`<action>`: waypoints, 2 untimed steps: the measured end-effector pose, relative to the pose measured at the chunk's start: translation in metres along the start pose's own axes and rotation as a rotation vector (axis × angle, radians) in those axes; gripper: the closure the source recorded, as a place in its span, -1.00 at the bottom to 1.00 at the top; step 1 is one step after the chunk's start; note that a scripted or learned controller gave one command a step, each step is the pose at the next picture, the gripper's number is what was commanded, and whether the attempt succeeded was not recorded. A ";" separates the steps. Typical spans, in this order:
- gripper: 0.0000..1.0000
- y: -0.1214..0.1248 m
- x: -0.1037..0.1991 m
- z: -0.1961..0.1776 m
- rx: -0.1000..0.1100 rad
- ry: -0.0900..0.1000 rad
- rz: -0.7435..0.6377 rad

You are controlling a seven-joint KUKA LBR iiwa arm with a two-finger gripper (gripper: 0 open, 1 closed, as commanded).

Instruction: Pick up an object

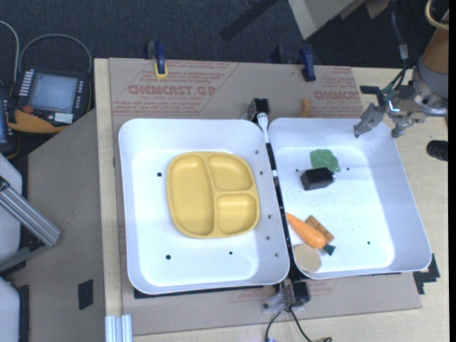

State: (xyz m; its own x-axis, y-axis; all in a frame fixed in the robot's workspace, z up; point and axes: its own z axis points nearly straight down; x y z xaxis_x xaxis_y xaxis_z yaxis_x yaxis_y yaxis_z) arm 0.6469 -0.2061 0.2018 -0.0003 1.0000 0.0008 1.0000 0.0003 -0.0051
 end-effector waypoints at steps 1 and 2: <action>-1.00 0.004 0.002 0.043 -0.001 0.000 -0.001; -1.00 0.004 0.003 0.086 0.000 0.000 -0.001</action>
State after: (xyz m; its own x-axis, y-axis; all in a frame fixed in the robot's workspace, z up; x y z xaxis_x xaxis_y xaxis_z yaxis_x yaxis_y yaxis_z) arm 0.6508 -0.2034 0.1154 -0.0015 1.0000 0.0010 1.0000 0.0015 -0.0054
